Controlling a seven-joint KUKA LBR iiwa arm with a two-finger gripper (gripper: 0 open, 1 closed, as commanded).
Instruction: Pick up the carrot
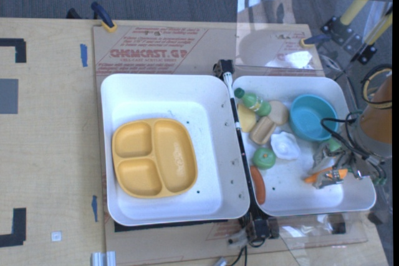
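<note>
Carrot first: a bright orange, tapered plastic piece (313,179) lies in the lower right of the frame, on the floor of the right-hand shallow white bin (355,199). I take this for the carrot, though only part of it shows. Its pointed end aims toward the left of the frame and its long axis runs nearly level across the picture, rising slightly to the right, where it passes under the grey two-finger gripper (330,165).

The gripper hangs directly over the carrot's thicker end, amid dark cables, so the carrot lies just below it and a little to its left. Whether the jaws are apart, together or closed on anything cannot be told; the hardware and wiring blur into one tangle here. I would not say the carrot is held.

One caution: a red-orange oblong piece (258,185) lies against the same bin's left wall, lower centre of the frame, its long axis running up and down. It could be mistaken for the carrot, and it is well apart from the gripper.

Above the gripper sits a round blue bowl (310,116); a green round fruit (264,158) lies to the left. The left bin (124,87) holds a yellow divided plate (154,157).

Judging from this, a grasp should close across the carrot's short width, from top and bottom of the frame.
</note>
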